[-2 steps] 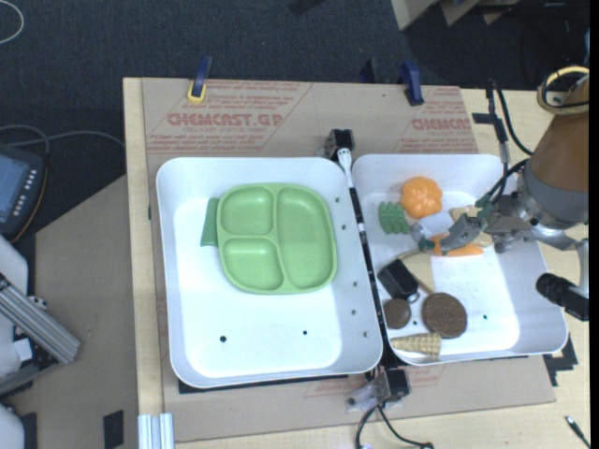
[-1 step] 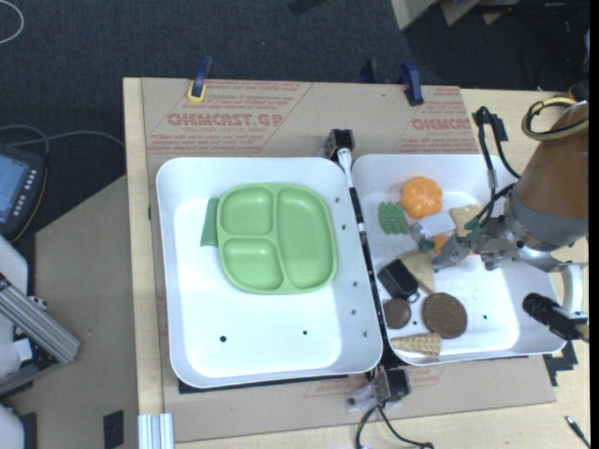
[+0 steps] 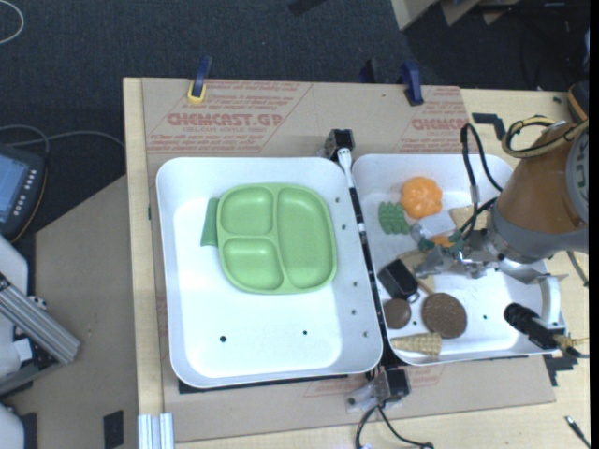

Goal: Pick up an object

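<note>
The hand (image 3: pixel 438 258) is down in the right bin (image 3: pixel 487 344), among an orange ball (image 3: pixel 421 195), a green piece (image 3: pixel 393 217), a black block (image 3: pixel 398 277) and two brown cookies (image 3: pixel 444 314). Whether it is apart or together I cannot tell. A green divided plate (image 3: pixel 276 237) lies in the left bin (image 3: pixel 187 279).

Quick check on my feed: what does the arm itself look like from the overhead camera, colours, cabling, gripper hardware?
The arm is a rounded body with a broad orange band over a grey section. Black cables loop off its upper side, with a yellowish cable beside them. The gripper is silvery metal hardware reaching into the right bin.
</note>
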